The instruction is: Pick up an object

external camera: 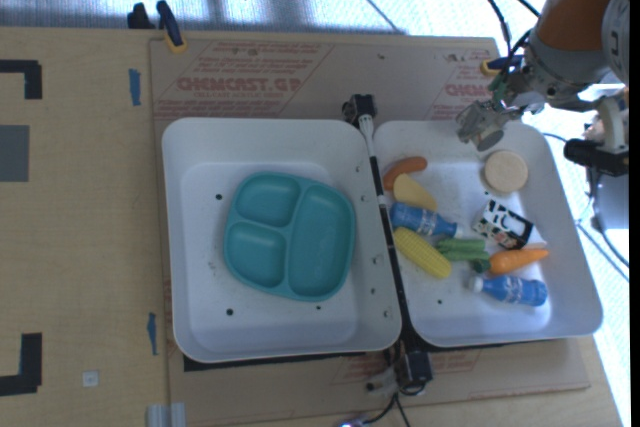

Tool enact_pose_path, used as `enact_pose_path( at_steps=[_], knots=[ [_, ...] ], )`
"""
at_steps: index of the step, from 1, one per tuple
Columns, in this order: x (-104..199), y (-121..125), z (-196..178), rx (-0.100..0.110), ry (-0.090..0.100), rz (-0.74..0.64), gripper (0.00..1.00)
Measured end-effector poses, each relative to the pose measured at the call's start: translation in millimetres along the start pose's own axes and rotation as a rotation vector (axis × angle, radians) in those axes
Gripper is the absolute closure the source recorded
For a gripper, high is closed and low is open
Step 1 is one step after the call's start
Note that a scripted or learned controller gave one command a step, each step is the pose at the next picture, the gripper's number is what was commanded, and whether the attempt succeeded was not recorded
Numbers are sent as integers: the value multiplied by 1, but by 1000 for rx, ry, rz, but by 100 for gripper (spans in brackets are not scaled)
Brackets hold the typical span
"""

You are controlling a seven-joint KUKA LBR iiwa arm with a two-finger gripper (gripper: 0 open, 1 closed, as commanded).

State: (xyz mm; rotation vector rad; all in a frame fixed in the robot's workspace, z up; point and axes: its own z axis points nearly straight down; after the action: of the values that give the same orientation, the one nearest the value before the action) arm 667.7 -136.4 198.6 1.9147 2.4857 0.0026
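Camera view shows the robot's grey hand [481, 127] hovering over the back edge of the right white plastic bin [572, 215], just beside a round tan wooden disc [506, 171]. Whether it is open or closed cannot be told from this angle, and nothing is seen in its grip. Candidate objects lie crowded in that bin: a yellow corn cob [422, 253], an orange carrot [518, 260] and a blue bottle [512, 290], several touching. My worry is that a descent near the bin wall could clip the rim, or nudge the flat disc away rather than catch it.
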Motion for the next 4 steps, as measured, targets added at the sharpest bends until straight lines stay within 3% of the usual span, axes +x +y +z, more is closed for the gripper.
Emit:
enact_pose_path(
  at_steps=[1,2,3,4],
  knots=[
    [26,-56,-47,4,2,13,100],
    [35,-113,-36,4,4,-397,100],
    [92,-113,-23,4,4,-333,100],
    [55,-121,80,3,3,-480,100]
  ],
)
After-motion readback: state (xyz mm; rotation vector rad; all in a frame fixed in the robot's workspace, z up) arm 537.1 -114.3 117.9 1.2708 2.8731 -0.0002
